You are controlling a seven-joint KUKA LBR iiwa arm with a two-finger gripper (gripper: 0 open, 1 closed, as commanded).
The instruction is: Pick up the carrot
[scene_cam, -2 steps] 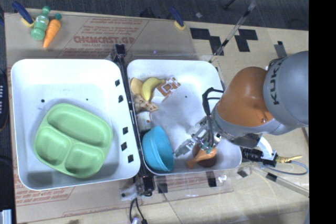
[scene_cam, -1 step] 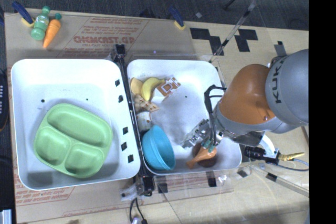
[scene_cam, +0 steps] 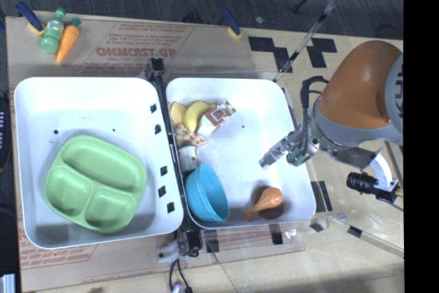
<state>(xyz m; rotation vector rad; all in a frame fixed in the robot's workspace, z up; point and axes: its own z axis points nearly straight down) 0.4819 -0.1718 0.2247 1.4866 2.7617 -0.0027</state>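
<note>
bench (scene_cam: 384,254): wooden top carrying both bins; a printed cardboard sheet lies under the left bin.
left bin (scene_cam: 41,96): shallow and white, touching the right bin along a shared middle edge held by black clips.
right bin (scene_cam: 264,96): shallow and white; this is the landmark for the rest.
arm (scene_cam: 360,92): grey with an orange band, over the bench just outside the right bin's right wall.
green plate (scene_cam: 96,182): divided tray with three sections, in the left bin, well apart from the right bin.
blue bowl (scene_cam: 206,194): tipped on its side in the right bin's near left corner, against the middle edge.
gripper (scene_cam: 274,156): reaches over the right bin's right wall, above bare white floor; whether its fingers are apart or together cannot be told.
banana (scene_cam: 194,114): yellow, in the right bin's far left part, just beside a small brown and white item (scene_cam: 221,113).
drumstick-like toy (scene_cam: 266,201): orange-brown, near the right bin's near right corner, below the gripper and apart from it.
carrot (scene_cam: 67,42): orange with a green top, outside both bins on the cardboard, beyond the left bin's far left corner, far from the right bin and touching a green bottle-like toy (scene_cam: 52,34).
</note>
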